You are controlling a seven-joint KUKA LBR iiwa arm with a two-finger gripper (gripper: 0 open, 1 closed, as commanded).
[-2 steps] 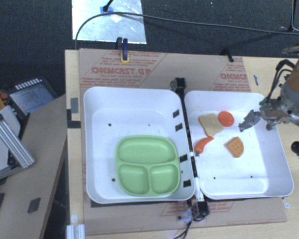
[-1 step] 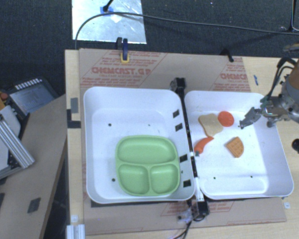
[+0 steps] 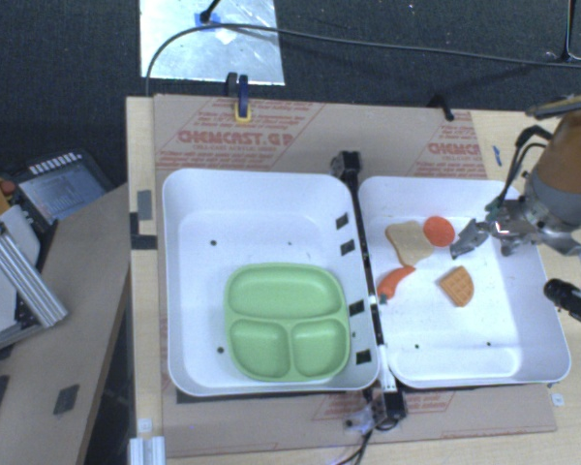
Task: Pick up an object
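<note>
Item one: my hand (image 3: pixel 472 237), at the end of the grey arm with its orange band (image 3: pixel 571 158), hangs over the right bin (image 3: pixel 537 352), near that bin's upper right part. Whether it is apart or together I cannot tell; the dark tip points left toward the food pieces. Nothing shows between its parts.

Item two: the right bin holds four small pieces, grouped in its upper left half. An orange-red round piece (image 3: pixel 439 230) lies just left of my hand's tip. A tan bread-shaped slice (image 3: pixel 408 242) lies beside it, touching or nearly so. A red-orange curved piece (image 3: pixel 396 281) lies below the slice, near the bin's left wall. A small brown waffle-patterned square (image 3: pixel 456 286) lies below my hand, apart from the others.

Item three: the left bin (image 3: pixel 198 211) holds a green divided plate (image 3: pixel 287 320) with three compartments, lying in the bin's lower right part.

Item four: both bins rest side by side on a brown board with red lettering (image 3: pixel 234 136), which lies on the tabletop (image 3: pixel 97 260). Black clips (image 3: pixel 345 164) sit along the seam between the bins.
</note>
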